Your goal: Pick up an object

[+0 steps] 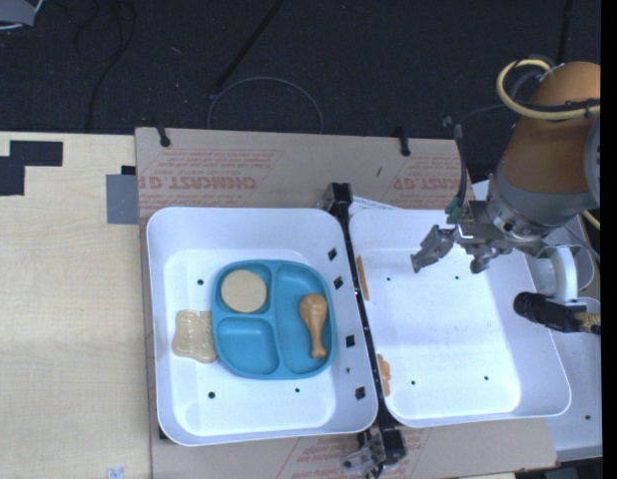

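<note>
A blue divided tray (259, 352) lies in the left bin (179, 238). A round tan disc (243, 290) sits in the tray's upper-left compartment, and a toy drumstick (315, 323) lies in its right compartment. A pale slice of toy bread (194, 335) rests on the bin floor against the tray's left edge. My gripper (455, 256) hangs over the upper right part of the right bin (458, 367), far from all these objects. It is open, with nothing between its fingers.
A black divider (350, 297) runs between the two bins, with small orange pieces (383, 373) along its right side. Brown cardboard (289, 168) lies under the bins. The arm's orange band (553, 118) rises at the upper right.
</note>
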`<state>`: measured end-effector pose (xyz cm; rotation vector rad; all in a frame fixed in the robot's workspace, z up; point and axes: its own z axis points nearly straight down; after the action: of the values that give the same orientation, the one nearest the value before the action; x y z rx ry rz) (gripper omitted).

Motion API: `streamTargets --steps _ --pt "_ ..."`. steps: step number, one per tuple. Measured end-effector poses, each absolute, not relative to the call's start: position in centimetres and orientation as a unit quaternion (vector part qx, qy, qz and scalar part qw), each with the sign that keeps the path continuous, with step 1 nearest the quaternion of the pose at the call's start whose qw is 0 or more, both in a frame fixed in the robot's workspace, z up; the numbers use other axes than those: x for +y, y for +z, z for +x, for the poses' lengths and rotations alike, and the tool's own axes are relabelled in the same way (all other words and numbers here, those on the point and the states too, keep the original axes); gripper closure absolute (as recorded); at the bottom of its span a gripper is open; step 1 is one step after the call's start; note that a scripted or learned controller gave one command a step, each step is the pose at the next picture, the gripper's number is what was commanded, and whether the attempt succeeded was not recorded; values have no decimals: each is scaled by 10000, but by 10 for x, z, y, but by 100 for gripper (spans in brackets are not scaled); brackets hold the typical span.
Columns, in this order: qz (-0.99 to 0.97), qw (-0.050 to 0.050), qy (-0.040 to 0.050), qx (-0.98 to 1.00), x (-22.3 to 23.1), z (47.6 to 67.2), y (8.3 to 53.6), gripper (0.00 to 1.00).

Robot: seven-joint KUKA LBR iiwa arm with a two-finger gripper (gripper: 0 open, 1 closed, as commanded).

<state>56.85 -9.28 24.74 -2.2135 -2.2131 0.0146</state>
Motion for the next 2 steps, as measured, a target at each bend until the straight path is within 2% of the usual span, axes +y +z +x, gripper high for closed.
streamTargets --steps 1,2 --pt "-7067 6 6 -7076 -93 571 254 0" --pt "-7070 37 27 -7072 -92 560 202 0"
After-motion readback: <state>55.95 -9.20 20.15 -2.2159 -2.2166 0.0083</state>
